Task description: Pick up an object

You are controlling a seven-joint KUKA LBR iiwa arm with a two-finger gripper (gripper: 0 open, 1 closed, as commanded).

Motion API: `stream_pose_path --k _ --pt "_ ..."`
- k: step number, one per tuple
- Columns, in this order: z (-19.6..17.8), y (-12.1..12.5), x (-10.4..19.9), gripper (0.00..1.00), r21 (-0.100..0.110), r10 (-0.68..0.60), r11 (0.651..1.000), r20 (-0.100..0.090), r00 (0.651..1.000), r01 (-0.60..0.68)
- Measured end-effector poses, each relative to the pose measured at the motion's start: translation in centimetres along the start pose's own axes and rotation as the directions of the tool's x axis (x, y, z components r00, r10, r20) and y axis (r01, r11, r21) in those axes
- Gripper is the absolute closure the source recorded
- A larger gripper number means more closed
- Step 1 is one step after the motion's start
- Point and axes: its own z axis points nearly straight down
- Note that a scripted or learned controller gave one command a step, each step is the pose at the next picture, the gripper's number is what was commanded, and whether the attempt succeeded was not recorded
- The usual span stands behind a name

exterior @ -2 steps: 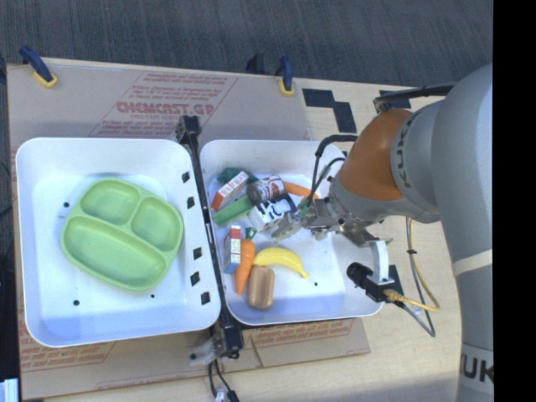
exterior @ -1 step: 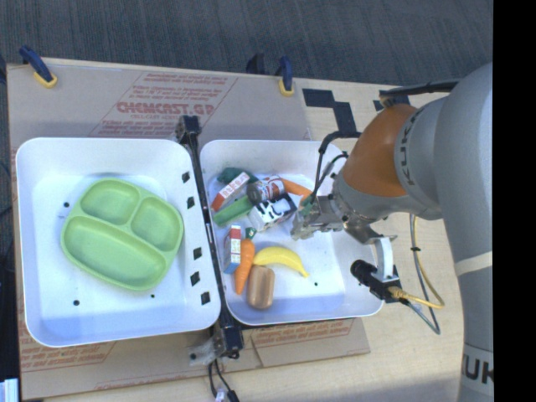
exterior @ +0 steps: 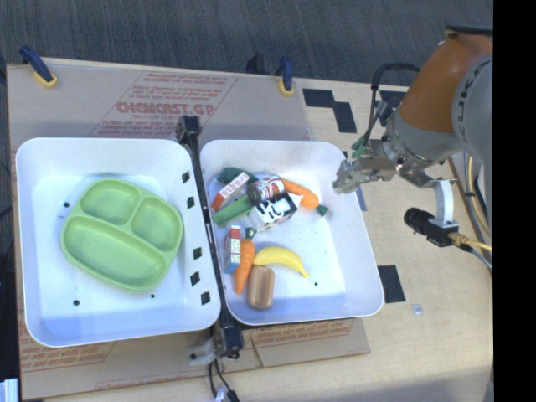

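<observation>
While I watch from above, I see the hand hanging at the right rim of the right bin, at the end of the grey arm with its orange band, which comes in from the right; I cannot tell from this angle whether it is parted or closed, and I see nothing gripped in it. Nearest to it inside the bin lies a carrot, and just left of that a dark can resting against a white carton. Further left I make out a green packet and a long green vegetable near the divider. Lower down I see a yellow banana, a second carrot beside it and a brown sausage-like piece touching both. Across the divider, the left bin carries a green sectioned plate. Both bins sit on printed cardboard over the tabletop
</observation>
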Motion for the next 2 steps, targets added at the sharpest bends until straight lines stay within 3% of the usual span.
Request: stream_pose_path --k 1,2 --pt "0.14 -0.06 0.05 0.00 0.003 0.000 1.000 -0.002 1.000 0.000" --pt "0.14 -0.06 0.05 0.00 0.003 0.000 1.000 -0.002 1.000 0.000"
